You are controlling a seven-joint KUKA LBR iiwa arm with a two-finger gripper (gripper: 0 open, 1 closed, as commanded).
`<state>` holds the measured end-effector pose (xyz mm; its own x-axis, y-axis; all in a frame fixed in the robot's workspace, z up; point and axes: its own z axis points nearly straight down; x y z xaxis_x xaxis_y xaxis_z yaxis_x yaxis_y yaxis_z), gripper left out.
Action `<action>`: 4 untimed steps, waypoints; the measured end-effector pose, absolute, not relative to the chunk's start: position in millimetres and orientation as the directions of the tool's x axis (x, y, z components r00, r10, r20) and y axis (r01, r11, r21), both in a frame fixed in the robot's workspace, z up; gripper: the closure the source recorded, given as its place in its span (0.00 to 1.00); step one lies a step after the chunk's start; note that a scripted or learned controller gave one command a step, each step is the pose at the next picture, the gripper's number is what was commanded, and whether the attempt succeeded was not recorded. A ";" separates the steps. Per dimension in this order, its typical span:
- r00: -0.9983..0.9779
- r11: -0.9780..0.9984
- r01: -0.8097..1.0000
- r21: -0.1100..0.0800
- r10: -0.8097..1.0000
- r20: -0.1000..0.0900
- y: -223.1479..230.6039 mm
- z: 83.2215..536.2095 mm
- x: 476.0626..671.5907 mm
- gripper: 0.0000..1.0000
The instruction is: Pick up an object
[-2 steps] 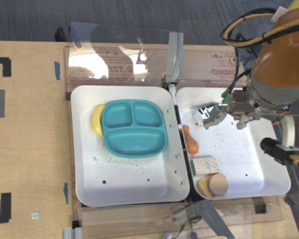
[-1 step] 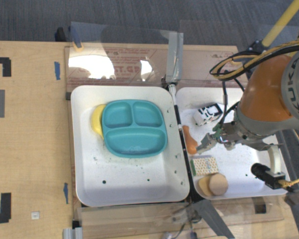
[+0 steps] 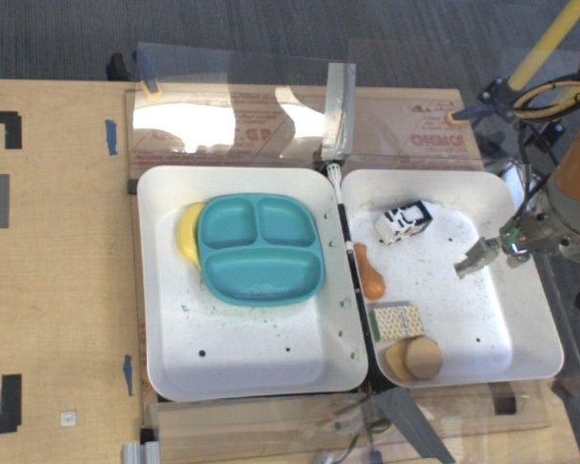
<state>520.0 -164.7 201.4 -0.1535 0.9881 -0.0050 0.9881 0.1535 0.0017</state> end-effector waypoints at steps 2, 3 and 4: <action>-0.053 0.053 0.999 0.004 0.999 -0.001 -112.0 87.7 494.7 0.00; -0.076 0.076 0.997 0.011 0.997 -0.006 -179.9 230.5 516.4 0.00; -0.102 0.102 0.995 0.008 0.995 -0.002 -129.0 89.6 568.0 0.00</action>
